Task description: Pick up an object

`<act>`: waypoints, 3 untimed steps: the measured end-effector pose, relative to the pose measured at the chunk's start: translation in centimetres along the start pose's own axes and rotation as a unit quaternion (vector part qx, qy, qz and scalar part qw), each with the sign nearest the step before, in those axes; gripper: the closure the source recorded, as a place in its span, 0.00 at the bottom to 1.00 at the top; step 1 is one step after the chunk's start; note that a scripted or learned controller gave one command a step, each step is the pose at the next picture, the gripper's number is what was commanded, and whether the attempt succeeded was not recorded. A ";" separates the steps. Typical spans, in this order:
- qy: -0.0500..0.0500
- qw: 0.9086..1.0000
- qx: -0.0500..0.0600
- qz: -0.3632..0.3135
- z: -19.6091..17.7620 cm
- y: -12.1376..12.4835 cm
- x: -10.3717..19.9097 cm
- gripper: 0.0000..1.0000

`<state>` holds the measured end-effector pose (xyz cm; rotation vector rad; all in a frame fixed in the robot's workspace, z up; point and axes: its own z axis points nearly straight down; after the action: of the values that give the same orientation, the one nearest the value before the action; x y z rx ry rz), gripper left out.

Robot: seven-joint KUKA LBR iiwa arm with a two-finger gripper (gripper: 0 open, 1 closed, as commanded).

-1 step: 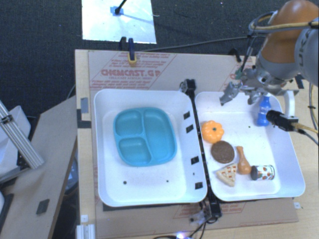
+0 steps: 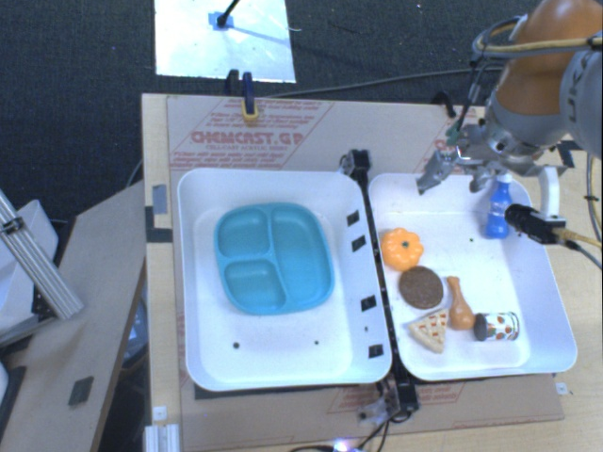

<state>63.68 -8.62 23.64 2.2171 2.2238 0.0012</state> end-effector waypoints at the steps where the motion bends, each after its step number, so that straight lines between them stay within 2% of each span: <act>1: 0.000 1.000 0.001 0.001 5.0 -1.0 -0.2 0.00; 3: 0.000 1.000 0.001 0.000 15.4 -0.1 0.5 0.00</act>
<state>63.59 -8.17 8.26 2.2188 2.2249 -0.0003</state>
